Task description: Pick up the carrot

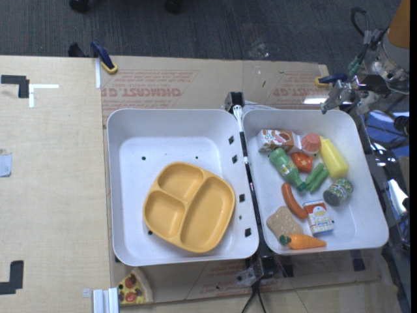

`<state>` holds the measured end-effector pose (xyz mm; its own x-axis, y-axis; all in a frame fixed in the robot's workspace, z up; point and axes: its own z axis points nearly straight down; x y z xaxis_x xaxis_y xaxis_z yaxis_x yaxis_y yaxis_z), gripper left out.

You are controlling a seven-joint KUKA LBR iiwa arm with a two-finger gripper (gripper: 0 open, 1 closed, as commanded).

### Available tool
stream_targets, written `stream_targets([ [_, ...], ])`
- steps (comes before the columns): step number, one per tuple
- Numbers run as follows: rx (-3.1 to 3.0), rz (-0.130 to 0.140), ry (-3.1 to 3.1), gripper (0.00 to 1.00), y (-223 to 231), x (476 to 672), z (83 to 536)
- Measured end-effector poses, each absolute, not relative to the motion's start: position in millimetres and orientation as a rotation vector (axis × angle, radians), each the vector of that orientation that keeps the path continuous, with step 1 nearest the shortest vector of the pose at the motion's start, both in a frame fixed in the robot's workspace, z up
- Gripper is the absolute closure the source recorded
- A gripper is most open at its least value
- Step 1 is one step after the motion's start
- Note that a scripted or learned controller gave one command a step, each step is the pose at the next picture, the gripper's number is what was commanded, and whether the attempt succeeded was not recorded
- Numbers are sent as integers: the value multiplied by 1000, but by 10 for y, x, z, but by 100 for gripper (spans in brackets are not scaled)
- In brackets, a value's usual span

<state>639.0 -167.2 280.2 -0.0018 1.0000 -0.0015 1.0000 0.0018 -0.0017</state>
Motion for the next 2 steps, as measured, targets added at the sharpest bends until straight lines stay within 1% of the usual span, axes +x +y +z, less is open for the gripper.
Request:
stream_targets([
  [1, -2261, 3, -2180, 0, -1034, 5948, 2769],
  [2, -2336, 7, -2098, 0, -339, 5391, 2358],
])
